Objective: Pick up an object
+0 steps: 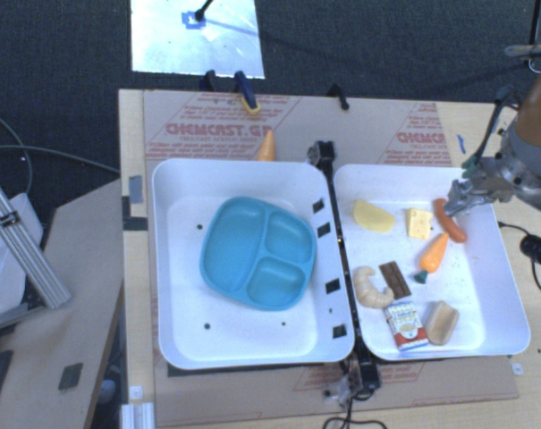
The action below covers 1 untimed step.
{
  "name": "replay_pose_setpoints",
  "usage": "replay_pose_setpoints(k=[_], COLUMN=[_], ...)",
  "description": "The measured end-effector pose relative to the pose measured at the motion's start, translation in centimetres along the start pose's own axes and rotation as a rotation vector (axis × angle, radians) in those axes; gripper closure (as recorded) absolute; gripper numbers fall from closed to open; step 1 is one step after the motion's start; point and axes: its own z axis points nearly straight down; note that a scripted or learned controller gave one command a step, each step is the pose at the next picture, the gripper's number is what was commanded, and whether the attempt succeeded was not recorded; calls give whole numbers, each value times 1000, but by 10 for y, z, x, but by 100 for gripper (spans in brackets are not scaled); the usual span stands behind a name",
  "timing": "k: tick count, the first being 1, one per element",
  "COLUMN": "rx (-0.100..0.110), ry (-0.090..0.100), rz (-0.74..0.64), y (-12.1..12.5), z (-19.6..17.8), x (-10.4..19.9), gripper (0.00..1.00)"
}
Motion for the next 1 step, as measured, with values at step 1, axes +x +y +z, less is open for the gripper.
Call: replay_pose_setpoints(k=[1], rx=[-3], ry=[-1], rz=[-5], y=[1], z=[-11], x=[0], gripper=[100])
